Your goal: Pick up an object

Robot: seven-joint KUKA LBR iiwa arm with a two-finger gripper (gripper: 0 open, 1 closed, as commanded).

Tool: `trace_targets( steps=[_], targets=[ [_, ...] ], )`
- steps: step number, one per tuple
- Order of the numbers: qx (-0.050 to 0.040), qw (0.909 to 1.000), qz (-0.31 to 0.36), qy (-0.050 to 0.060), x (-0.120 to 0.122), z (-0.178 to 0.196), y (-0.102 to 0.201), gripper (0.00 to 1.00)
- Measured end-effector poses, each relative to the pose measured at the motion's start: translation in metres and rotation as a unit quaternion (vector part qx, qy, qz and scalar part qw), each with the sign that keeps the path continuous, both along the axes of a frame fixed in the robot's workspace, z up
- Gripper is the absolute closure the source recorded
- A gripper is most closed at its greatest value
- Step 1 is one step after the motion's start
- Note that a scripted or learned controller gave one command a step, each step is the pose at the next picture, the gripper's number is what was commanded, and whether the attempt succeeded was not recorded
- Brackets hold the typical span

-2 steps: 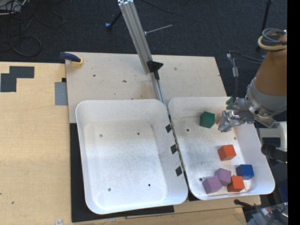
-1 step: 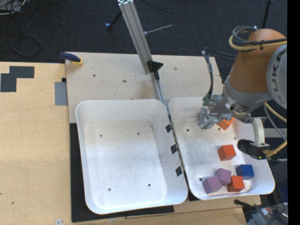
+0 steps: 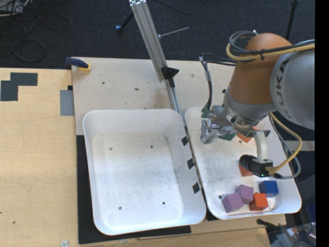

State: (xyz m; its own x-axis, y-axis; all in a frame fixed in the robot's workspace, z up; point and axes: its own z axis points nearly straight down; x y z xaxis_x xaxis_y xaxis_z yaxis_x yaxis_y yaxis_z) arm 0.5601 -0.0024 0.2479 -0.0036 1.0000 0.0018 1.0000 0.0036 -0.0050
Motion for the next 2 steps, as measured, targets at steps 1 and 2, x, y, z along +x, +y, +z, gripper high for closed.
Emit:
trace_targets(
  steps=[1,2],
  targets=[
    [-0.0003,1.0,0.0,-0.001,0.023,-0.01,0.055,1.0],
    [-0.0005,1.0,0.0,-0.001,0.04,-0.018,0.098,1.0]
  ],
)
